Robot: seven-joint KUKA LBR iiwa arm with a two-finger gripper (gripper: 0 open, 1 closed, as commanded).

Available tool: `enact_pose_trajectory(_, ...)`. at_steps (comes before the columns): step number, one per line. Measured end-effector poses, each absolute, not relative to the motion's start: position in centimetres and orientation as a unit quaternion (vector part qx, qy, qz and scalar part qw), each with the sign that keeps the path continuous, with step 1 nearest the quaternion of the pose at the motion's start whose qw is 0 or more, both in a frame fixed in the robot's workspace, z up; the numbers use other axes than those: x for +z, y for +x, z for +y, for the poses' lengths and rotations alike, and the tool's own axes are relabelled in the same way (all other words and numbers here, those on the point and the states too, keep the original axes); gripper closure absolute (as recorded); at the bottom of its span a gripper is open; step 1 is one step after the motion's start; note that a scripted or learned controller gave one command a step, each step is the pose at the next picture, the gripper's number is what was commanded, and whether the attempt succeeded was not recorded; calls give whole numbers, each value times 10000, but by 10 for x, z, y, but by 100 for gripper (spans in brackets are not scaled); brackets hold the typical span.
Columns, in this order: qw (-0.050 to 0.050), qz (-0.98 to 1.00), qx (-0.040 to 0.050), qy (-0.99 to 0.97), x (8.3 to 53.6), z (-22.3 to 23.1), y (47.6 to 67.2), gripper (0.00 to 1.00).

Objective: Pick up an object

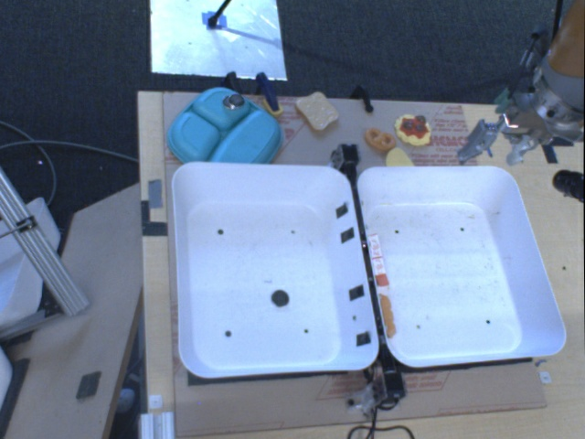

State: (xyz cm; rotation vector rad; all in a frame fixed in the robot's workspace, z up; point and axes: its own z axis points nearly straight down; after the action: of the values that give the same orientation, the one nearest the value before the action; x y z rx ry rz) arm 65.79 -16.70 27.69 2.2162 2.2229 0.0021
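A small dark round object lies on the floor of the left bin, near its middle front. An orange elongated piece rests against the left wall of the right bin. My gripper hangs at the far right, above the bench just behind the right bin's back rim. Its two fingers are spread apart with nothing between them, so it is open.
Behind the bins lie a blue divided plate, a toast slice, a pretzel, a red-topped tart and a yellow piece. A black clip strip runs between the bins.
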Motion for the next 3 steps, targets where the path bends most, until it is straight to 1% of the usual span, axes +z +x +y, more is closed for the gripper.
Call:
enact_pose_trajectory(1, 2, 7057, -12, 7085, 265, -210, 608, 0)
enact_pose_trajectory(2, -70, 7097, -23, 7045, 96, -134, 570, 0)
enact_pose_trajectory(3, 21, 7086, 13, 7056, 116, -139, 575, 100)
